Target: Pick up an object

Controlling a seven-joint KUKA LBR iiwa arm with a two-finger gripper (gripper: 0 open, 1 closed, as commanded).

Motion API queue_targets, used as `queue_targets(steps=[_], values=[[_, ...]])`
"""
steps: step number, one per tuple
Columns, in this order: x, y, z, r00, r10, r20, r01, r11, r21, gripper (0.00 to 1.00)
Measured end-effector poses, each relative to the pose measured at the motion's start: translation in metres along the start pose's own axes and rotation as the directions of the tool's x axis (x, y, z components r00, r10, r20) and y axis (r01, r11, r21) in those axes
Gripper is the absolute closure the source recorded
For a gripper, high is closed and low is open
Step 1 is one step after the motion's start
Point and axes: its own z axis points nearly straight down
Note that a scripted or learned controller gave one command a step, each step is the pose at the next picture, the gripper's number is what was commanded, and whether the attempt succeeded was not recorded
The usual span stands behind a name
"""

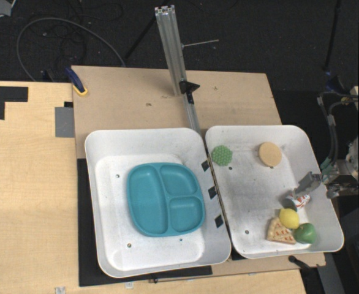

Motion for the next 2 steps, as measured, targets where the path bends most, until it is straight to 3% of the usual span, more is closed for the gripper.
queue_targets(steps=[2], values=[[0.010,0.011,0.122,1.000,-0.001,-0.002,0.001,1.000,0.005,0.00]])
